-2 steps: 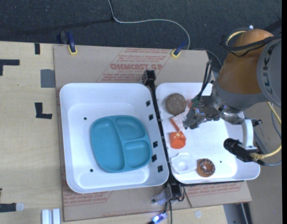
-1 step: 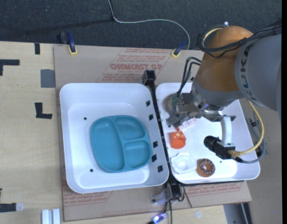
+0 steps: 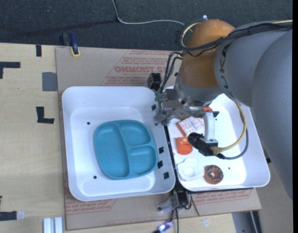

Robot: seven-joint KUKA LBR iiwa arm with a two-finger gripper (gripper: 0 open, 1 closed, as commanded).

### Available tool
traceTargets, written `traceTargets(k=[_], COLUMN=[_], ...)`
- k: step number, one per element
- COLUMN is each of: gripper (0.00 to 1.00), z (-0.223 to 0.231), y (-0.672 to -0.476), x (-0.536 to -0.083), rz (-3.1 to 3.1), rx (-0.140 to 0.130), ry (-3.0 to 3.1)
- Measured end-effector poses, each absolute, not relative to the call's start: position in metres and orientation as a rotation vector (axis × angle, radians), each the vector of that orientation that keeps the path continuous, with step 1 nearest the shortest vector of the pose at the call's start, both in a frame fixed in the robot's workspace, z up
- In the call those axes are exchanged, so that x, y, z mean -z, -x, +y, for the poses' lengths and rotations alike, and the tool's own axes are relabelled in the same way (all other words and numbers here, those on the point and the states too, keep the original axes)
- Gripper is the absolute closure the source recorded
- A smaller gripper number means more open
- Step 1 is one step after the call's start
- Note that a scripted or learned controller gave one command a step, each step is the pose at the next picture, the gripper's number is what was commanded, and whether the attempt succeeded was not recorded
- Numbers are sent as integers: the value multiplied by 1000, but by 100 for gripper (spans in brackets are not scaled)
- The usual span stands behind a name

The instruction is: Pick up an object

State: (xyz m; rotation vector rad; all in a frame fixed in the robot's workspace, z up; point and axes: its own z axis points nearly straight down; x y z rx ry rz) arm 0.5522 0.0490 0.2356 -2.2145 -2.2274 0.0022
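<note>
- Orange and red things lie under my wrist in the right bin (image 3: pixel 256 176): a red-printed card (image 3: pixel 191 125), an orange piece (image 3: pixel 183 145), a white lid (image 3: pixel 190 170) and a brown doughnut (image 3: pixel 213 174).
- My pincer (image 3: pixel 164 111) hangs over the wall between the bins, near the card; spread or pressed together, I cannot tell.
- Going down here, I judge I might strike the rim, or scrape the flat card.
- Left, a blue tray (image 3: pixel 124 148) sits apart.
</note>
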Motion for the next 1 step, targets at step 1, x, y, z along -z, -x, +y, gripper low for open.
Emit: traceTargets(k=[1], gripper=[100], z=[98], y=[-575], x=[-229], rz=[-2228], rx=[-1], ry=[2213])
